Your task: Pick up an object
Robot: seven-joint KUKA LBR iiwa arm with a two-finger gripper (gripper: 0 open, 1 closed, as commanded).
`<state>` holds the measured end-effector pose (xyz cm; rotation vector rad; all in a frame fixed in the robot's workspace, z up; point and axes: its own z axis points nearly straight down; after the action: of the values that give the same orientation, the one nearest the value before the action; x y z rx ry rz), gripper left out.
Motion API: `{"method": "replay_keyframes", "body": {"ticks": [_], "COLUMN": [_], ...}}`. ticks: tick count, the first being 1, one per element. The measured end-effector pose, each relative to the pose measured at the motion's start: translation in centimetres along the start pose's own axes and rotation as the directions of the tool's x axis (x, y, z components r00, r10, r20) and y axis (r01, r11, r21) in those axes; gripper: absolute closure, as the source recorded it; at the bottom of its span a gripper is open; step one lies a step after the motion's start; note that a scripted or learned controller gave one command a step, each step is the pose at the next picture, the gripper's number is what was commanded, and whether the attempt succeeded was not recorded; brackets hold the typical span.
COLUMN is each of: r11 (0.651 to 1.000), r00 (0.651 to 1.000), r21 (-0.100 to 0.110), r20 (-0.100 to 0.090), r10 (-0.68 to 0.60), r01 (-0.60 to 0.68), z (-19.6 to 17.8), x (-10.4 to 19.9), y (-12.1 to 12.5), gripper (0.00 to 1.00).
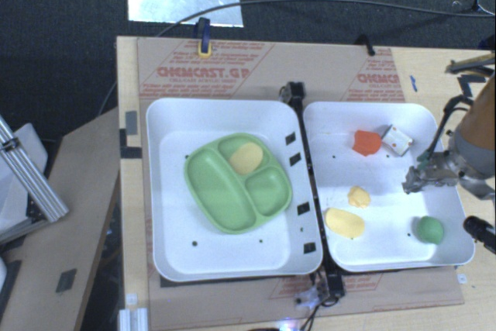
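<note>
Right bin: yellow oblong piece point(345, 223) lies flat, long axis left-right — pincer point(411, 182) apart, grip state unclear.

Two bins sit side by side on the surface point(256, 62). The left bin point(167, 167) holds a divided plate point(225, 194) with a lump point(246, 157) in its rear compartment. The right bin point(387, 252) holds a block point(367, 142) and a card point(396, 139) at the back, two lumps point(358, 197) point(345, 223) nearer the front, and a ball point(428, 229) at the front right.
</note>
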<state>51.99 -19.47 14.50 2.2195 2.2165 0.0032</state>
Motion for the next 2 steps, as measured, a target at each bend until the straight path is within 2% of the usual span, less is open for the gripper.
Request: {"method": "replay_keyframes", "body": {"ticks": [1, 2], "r11": [1.0, 1.0], "r00": [1.0, 1.0], "r21": [-0.003, 0.001], "r20": [0.001, -0.003], "r10": [-0.006, -0.011], "r01": [0.006, 0.011], "z": [-5.4, -5.1], "x": [-0.1, 4.5], "y": [0.2, 1.5], "gripper": [1.0, 1.0]}}
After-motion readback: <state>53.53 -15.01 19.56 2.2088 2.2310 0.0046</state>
